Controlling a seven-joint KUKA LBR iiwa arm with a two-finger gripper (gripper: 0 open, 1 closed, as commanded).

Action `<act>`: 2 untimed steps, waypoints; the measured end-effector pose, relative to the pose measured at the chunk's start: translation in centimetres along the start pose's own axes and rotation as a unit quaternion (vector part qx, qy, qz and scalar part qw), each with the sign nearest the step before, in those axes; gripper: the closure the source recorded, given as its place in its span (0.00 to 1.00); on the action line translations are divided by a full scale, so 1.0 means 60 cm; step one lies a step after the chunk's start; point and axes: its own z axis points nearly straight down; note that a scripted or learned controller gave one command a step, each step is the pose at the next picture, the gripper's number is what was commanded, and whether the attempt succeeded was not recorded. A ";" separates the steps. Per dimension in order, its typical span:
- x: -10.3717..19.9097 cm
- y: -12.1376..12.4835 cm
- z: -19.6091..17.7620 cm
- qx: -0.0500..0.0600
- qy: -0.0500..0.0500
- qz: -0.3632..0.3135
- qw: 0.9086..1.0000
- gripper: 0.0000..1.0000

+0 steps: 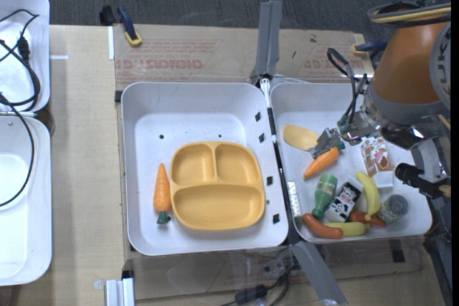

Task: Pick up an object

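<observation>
Gripper [331,142] low over the right white bin [423,226], at the leafy end of an orange toy carrot [318,163].

Seen from above, the grey arm with its orange band [405,68] reaches in from the right of the frame; whether its fingers are open or closed on the carrot cannot be told. Beside the carrot lie a pale yellow chip-shaped piece [300,136], a green bottle [324,192], a yellow banana [369,192] and a red sausage [321,226]. At centre frame, the left white bin [136,154] holds a yellow divided plate [216,185] and a second orange carrot [163,190] just beside it.
</observation>
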 end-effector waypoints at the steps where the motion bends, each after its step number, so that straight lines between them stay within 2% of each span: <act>1: 0.028 0.060 -0.131 -0.001 -0.001 -0.029 1.000 0.00; 2: -0.056 -0.073 0.162 0.000 0.001 -0.005 1.000 0.00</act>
